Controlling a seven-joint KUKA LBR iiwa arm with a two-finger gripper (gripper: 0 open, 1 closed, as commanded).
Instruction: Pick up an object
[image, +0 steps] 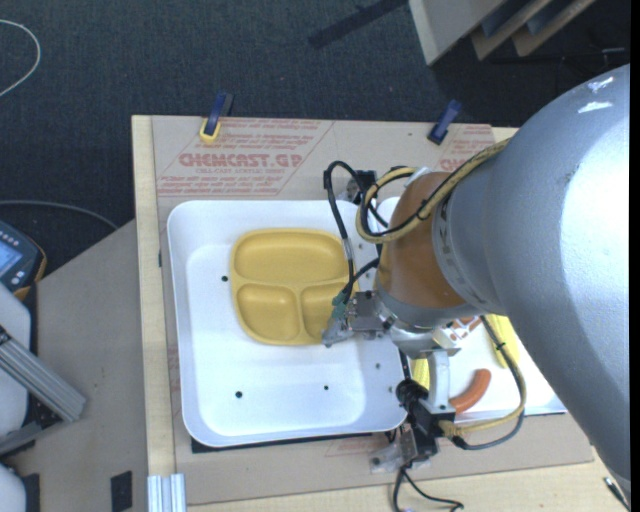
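The grey arm with its orange band leans low over the worktop (160, 300), its claw (340, 325) down at the right rim of the yellow, three-compartment plastic tray (285, 285), which lies flat in the left shallow white bin (200, 400). I cannot tell the claw's state. An orange sausage-shaped toy (470, 392) lies in the right bin, partly hidden by the arm.

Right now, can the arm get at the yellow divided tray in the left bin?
Probably yes: the gripper already sits at the right edge of the yellow divided tray, and nothing lies on top of it.
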